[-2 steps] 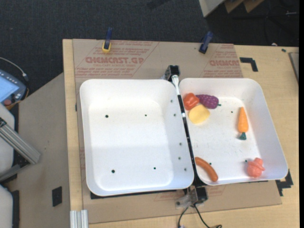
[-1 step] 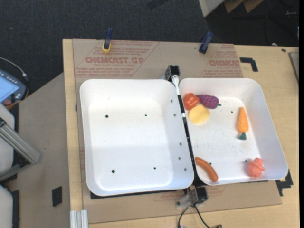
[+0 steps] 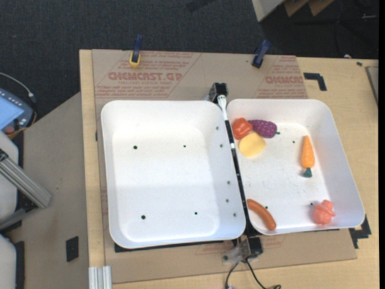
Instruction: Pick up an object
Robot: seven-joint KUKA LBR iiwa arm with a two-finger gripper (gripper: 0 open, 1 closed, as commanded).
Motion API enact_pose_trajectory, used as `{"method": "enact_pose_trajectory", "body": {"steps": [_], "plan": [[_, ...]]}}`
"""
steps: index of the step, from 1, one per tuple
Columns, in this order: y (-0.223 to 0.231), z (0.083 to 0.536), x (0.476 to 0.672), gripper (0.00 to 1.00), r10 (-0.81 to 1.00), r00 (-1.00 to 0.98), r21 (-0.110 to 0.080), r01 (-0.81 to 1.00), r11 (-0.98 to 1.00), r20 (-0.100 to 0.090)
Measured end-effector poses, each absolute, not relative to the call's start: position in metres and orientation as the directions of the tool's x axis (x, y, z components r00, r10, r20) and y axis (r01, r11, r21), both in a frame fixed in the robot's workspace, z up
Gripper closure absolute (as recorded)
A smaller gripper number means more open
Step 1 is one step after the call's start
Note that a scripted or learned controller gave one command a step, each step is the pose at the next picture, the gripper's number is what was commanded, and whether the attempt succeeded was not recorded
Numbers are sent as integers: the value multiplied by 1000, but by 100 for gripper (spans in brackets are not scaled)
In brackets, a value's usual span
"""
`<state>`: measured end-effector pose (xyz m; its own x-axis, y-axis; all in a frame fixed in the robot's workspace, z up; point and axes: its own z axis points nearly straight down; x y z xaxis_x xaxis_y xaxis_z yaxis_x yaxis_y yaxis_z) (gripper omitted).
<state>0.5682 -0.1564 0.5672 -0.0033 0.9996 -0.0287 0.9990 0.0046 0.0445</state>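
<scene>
Orange carrot lies lengthwise up the right bin, green tip nearest; end effector state unknowable.

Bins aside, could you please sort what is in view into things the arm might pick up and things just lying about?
For the job, all in the right bin:
pepper
grapes
lemon
carrot
sausage
pink toy

Just lying about:
left bin
board
yellow clamp
blue clamp
</scene>
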Motion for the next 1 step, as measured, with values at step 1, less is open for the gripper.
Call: {"method": "enact_pose_trajectory", "body": {"steps": [1], "plan": [[-157, 567, 568, 0, 1000, -3, 43, 999, 4, -28]]}}
